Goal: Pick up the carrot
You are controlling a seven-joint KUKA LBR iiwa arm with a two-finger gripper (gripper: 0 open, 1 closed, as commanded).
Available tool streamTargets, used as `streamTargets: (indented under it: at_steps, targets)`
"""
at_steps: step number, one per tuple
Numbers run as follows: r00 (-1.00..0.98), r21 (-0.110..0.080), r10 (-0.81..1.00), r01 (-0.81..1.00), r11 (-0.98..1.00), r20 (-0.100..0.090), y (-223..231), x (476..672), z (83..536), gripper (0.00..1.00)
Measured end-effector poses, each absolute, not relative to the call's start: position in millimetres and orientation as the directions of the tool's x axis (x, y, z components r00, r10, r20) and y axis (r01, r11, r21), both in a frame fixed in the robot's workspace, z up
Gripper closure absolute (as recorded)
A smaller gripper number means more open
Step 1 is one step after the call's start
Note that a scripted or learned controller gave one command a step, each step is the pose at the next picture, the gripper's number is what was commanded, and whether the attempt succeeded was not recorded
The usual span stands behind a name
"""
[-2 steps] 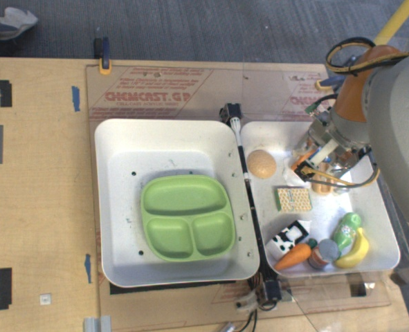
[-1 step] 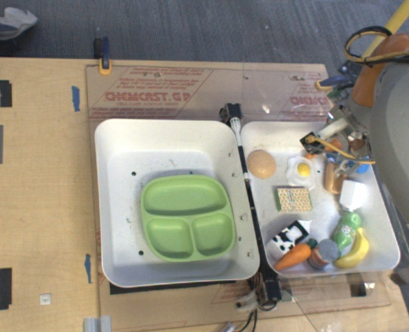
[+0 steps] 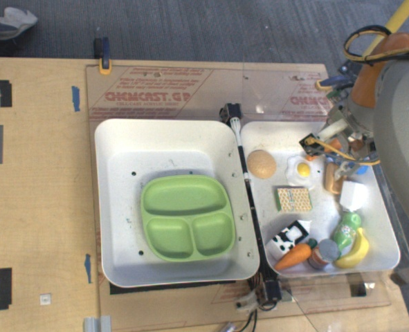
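The orange carrot [image 3: 293, 256] lies near the front edge of the right bin [image 3: 280, 135], tip pointing left, between a black-and-white patterned block [image 3: 290, 235] and a small can [image 3: 321, 254]. My gripper [image 3: 334, 152] hangs over the bin's far right part, well behind the carrot and apart from it. Cables and the wrist crowd around the gripper, and the grey arm [image 3: 398, 116] covers the bin's right rim.
The right bin also holds a tan round roll [image 3: 261, 164], a fried-egg toy [image 3: 301, 169], a square cracker [image 3: 294, 199], a white block [image 3: 354, 194], a green item [image 3: 347, 228] and a banana [image 3: 357, 250]. A green divided plate [image 3: 187, 216] sits in the left bin [image 3: 121, 158].
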State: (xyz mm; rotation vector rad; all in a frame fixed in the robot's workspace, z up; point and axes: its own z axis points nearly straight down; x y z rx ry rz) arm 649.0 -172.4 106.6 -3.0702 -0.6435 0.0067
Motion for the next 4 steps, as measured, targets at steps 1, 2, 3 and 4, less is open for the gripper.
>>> streamTargets:
  at_steps: [1, 2, 3, 4]
  targets:
    - [0.977, -0.008, 0.213, 0.213, -0.977, -0.006, -179, 629.2, 120, 0.0]
    - [0.953, -0.003, 0.304, 0.304, -0.953, -0.018, -168, 659.7, 95, 0.0]
    - [0.978, 0.007, 0.209, 0.209, -0.978, 0.017, -172, 622.2, 97, 0.0]
    - [0.977, 0.013, 0.212, 0.212, -0.977, 0.014, -157, 614.4, 97, 0.0]
